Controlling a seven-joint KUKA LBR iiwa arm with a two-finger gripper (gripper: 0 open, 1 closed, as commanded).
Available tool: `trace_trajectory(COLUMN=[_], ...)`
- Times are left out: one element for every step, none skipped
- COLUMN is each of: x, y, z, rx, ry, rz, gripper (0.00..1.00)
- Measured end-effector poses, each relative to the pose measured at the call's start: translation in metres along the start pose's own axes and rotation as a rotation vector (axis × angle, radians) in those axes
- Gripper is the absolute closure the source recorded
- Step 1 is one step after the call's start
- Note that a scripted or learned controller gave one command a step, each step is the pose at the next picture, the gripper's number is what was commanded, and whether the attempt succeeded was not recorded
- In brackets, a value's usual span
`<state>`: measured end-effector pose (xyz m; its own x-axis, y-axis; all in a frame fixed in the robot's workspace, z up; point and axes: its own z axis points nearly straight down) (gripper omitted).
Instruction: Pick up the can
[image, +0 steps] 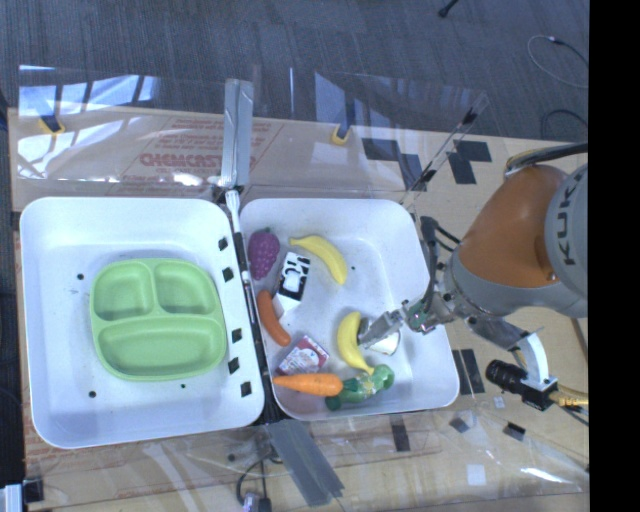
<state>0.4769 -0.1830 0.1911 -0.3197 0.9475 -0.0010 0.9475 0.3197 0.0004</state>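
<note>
The metal two-finger pincer (383, 327) hangs low over the right side of the right shallow white bin (425, 290), just beside a curved yellow plastic banana (349, 340) and above a small white object (387, 344) that is too unclear to name. Whether the pincer is open or closed cannot be told at this angle, and nothing can be seen in its grasp. The black cylindrical can with a white label (292, 276) lies well apart from it to the left, in the upper left part of the same bin, between a purple bunch of toy grapes (263, 252) and a second yellow banana (320, 258). That makes two bananas and one of everything else: an orange sausage (271, 317), a red flat packet (303, 353), an orange carrot (308, 383) and a green leafy vegetable (365, 385). The left white bin (50, 400) holds one green three-compartment plate (155, 318). Both bins sit on a wooden bench (520, 460) with clear plastic sheeting and black tape marks; dark grey carpet (300, 35) lies beyond.
</note>
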Motion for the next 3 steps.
trace_trajectory(x=[0.0, -0.0039, -0.0038], y=[0.0, -0.0018, -0.0017], z=[0.0, -0.0044, -0.0044], rx=[0.0, 0.001, 0.001], ry=[0.0, -0.001, -0.001], rz=[0.0, 0.066, 0.066], gripper=[0.0, 0.0, 0.0])
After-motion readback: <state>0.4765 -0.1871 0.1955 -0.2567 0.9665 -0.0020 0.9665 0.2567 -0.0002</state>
